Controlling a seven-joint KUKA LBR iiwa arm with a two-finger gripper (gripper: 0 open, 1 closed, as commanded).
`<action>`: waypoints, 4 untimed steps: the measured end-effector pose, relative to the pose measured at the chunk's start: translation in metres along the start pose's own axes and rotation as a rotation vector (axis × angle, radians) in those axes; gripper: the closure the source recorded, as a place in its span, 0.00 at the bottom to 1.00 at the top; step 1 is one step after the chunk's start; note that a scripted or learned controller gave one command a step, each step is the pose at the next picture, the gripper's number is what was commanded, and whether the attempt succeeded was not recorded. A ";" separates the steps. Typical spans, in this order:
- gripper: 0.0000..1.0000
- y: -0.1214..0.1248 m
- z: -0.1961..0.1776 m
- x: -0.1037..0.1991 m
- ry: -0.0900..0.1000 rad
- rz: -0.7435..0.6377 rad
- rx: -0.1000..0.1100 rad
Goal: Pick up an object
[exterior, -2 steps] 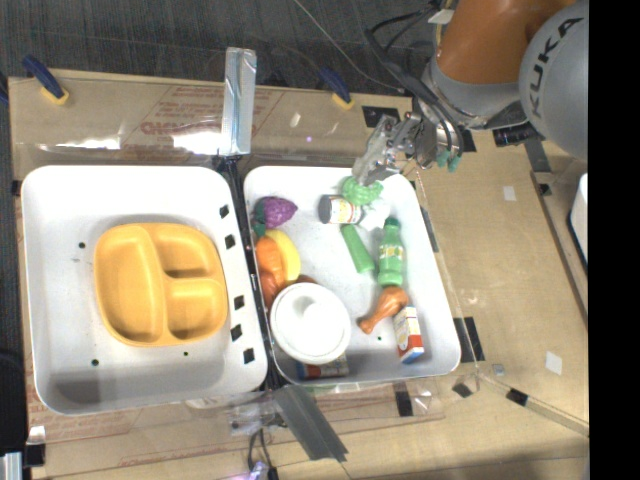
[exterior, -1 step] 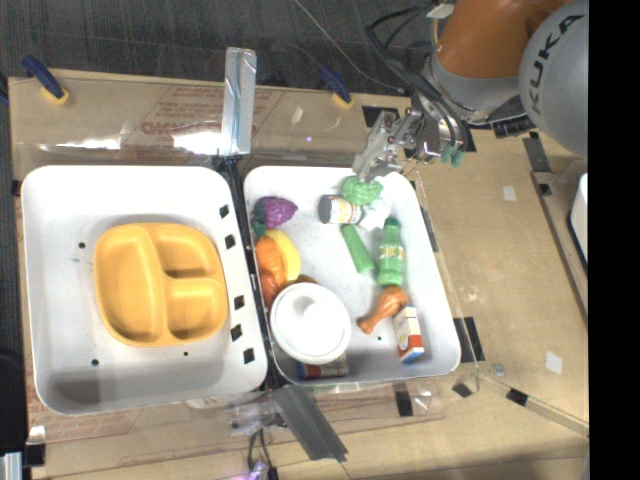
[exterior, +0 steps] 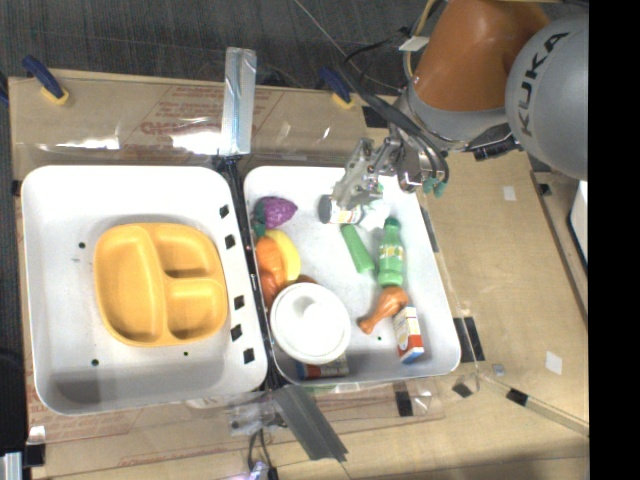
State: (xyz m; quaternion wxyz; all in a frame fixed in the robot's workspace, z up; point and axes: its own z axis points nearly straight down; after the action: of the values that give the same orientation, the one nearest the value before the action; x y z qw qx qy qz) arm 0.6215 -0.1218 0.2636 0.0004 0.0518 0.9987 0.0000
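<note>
Farthest from the gripper, in the left bin (exterior: 40, 268), a yellow divided tray (exterior: 160, 280) lies flat near the middle, well apart from everything in the other bin. A strip of silver tape (exterior: 238, 103) stands at the top of the seam between the two bins.

In the right bin (exterior: 440, 308), the things lie below and to the left of the gripper. A purple grape bunch (exterior: 275, 210) sits to its left at about the same height, near the dividing wall. Beneath that come a yellow fruit (exterior: 284, 253) with an orange piece (exterior: 268, 260) against it, then a white round bowl (exterior: 311, 321) lower still.

The gripper (exterior: 350, 198) hangs over the upper part of the right bin, its fingers pointing down and left; whether they are open or closed cannot be told, and nothing is seen between them. Just below its tip lies a green stick (exterior: 357, 248), very close to the tip. Just right of that stands a green bottle (exterior: 390, 254), with a brown drumstick (exterior: 384, 309) and a small carton (exterior: 407, 335) farther down.
</note>
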 end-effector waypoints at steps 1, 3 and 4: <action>1.00 -0.035 -0.047 -0.028 -0.004 0.062 0.002; 1.00 -0.002 -0.045 -0.031 -0.005 -0.086 0.001; 1.00 -0.001 -0.056 -0.032 -0.009 -0.088 0.002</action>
State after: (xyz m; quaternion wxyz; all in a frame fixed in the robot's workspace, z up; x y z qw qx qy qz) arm 0.6537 -0.1264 0.3201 0.0048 0.0077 1.0000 -0.0013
